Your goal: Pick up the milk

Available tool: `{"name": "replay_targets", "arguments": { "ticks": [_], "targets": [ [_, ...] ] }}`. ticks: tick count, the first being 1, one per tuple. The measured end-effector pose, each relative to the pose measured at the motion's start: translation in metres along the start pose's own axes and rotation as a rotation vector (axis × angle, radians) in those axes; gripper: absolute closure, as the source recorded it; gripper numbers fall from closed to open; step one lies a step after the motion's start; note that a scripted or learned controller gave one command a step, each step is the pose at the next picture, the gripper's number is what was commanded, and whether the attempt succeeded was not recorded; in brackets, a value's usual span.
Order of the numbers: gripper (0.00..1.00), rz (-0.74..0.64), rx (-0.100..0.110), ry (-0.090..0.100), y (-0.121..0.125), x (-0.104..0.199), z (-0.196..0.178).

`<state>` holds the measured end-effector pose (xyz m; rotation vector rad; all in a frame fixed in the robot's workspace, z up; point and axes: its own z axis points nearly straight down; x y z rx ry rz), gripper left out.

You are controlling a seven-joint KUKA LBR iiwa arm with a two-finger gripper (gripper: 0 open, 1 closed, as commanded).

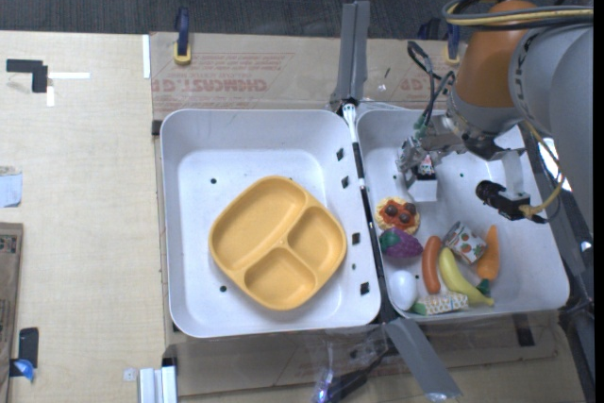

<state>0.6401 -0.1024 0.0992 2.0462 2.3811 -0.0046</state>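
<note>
Left white bin: one yellow three-compartment plastic plate, lying flat near the centre.

Right white bin: all loose items sit in the near half. Small milk carton with a white body and orange-red print lies tilted among them, just beside the orange carrot on its right and the yellow banana below it. A red sausage-shaped piece stands just left of the banana. Further left: a purple toy fruit, with a small tart topped in red and dark berries above it, and a white egg below. A pale corn cob lies along the near wall, touching the banana's lower end.

Access to the carton: crowded on three sides by carrot, banana and sausage; its upper side faces bare bin floor.

Arm: grey links with the orange band enter from the right, wrist bent down over the far half of the right bin. Gripper sits low near the bin's far-left part, above the tart and well apart from the carton. A small white block with a dark and red mark shows at the fingertips; whether it is gripped, and how wide the gripper stands, cannot be told.
</note>
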Motion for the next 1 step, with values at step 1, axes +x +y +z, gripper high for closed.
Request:
{"name": "replay_targets", "arguments": {
  "ticks": [1],
  "targets": [
    [1.00,0.031,0.004,0.003,-0.0395,0.0345,-0.0898]
  ]
}}
